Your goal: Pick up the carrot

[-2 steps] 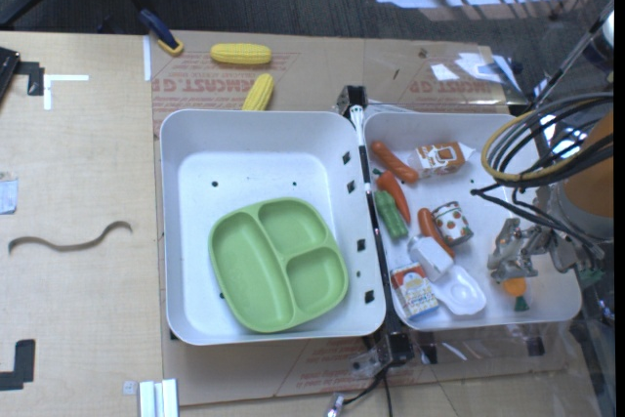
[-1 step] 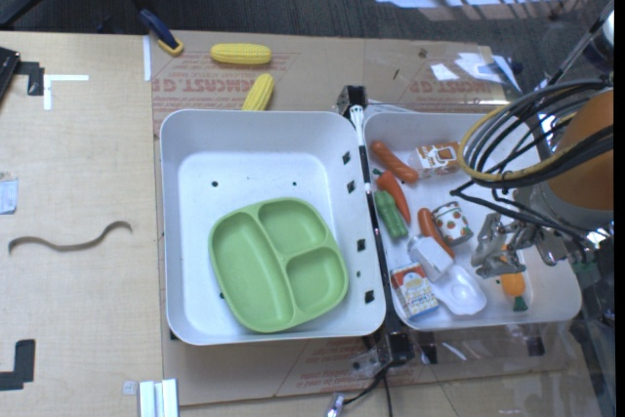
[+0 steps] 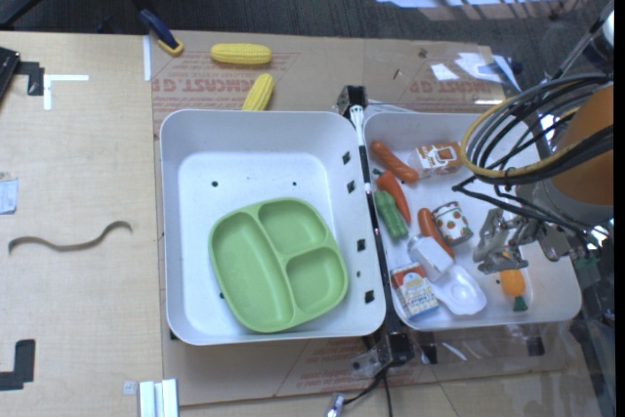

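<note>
Carrot (image 3: 512,286): I see it in the right bin (image 3: 562,308), toward that bin's 4 o'clock corner, orange body with a green tip pointing to 6 o'clock.
Gripper (image 3: 501,247): it hangs just above the carrot, at its 11 o'clock; whether its grip is released or clenched I cannot tell, and nothing shows between its tips.
Neighbours: a white scoop (image 3: 461,292) lies just beside the carrot at 9 o'clock.
Handling: I judge it a light, stiff, smooth toy, likely slippery.
Hold: I would take it across the thick orange middle, clear of the green tip.
</note>
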Available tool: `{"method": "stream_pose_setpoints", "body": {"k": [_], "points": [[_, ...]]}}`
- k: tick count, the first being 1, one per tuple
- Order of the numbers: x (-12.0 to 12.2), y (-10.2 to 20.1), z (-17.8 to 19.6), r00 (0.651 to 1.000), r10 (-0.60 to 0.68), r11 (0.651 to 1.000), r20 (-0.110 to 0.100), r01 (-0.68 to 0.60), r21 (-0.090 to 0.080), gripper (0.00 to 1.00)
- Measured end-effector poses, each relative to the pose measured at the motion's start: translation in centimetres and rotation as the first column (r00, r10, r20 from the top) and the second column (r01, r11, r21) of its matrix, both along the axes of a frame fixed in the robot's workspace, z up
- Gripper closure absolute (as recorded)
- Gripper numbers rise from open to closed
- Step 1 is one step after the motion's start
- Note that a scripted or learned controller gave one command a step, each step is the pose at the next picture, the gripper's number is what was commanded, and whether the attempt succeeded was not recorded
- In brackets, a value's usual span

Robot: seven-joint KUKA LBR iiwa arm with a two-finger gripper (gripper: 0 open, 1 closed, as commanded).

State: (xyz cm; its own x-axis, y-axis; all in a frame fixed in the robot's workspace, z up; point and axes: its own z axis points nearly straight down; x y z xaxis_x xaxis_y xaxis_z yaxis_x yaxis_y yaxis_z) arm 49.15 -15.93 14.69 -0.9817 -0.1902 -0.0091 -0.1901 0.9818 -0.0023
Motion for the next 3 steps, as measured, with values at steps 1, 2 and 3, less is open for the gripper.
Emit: {"method": "stream_pose_setpoints", "body": {"k": [1,2,3], "points": [[0.0,0.0,0.0,1.000,0.000,1.000,0.000,0.000,0.000,0.00],[0.0,-1.8,-3.7,1.000,0.008,1.000,-0.003,-0.008,0.000,0.00],[0.2,-1.8,-2.7,1.000,0.010,1.000,0.002,-0.010,-0.001,1.00]]}}
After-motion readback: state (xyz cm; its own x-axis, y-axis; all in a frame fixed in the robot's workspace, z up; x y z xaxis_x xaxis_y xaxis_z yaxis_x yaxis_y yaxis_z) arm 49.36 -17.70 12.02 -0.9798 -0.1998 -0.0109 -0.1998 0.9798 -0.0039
